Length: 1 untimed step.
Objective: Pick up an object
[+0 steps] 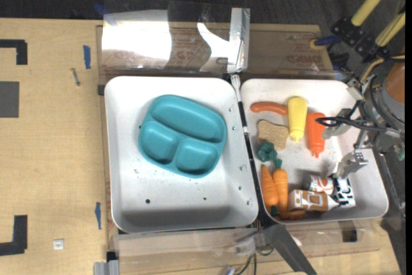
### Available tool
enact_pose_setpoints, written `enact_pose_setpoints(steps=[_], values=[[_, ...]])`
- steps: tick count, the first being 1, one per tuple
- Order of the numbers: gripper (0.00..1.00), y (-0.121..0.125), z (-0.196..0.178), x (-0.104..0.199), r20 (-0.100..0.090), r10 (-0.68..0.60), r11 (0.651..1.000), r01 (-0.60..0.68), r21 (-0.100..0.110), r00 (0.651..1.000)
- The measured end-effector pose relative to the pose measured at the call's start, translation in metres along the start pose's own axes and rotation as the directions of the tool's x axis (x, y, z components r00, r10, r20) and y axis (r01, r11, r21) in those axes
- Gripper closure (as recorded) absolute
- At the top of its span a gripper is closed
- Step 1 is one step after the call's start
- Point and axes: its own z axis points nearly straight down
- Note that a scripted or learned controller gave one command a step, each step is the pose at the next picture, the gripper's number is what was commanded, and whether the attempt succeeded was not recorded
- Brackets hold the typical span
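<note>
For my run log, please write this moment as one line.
arm: over right bin edge | pincer: above carton, grip unclear | left bin: teal tray | picked: nothing seen

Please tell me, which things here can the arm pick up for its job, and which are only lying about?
For the job:
yellow plastic bottle
orange plastic bottle
orange toy sausage
toy bread slice
orange toy carrots
small printed carton
two-finger gripper

Lying about:
teal divided plate
clear plastic sheet
</note>
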Motion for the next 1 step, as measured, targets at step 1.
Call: enact_pose_setpoints(steps=[1], values=[[0.0,0.0037,0.1177,-0.0239,0.025,-0.007,1.0,0.006,0.008,1.0]])
